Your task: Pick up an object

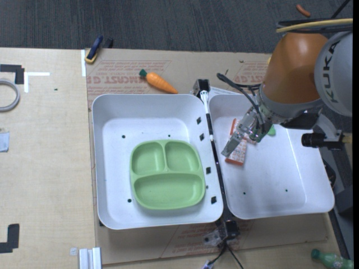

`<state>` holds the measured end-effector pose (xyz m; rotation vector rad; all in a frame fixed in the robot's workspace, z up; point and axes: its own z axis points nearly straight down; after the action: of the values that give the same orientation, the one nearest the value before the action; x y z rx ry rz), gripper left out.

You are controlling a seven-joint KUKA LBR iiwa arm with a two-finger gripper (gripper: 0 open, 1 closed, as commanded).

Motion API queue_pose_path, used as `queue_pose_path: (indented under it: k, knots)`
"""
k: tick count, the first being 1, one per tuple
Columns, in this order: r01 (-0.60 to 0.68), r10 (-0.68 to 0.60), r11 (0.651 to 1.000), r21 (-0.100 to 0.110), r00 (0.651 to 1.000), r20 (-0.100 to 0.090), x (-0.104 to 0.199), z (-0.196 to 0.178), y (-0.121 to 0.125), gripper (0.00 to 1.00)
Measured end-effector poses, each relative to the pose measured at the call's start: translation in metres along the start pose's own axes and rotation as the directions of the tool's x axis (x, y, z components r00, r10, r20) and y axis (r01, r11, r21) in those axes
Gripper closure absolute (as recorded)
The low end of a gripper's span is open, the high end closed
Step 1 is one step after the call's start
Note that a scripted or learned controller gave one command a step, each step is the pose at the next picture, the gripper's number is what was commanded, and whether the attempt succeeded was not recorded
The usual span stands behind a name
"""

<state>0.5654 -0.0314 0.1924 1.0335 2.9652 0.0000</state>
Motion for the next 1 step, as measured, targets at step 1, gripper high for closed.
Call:
queue_pose_path:
  k: [1]
  knots:
    - [0.000,0.000,1.000,0.000,1.000,0.000,0.0000,0.0000,0.0000,0.00]
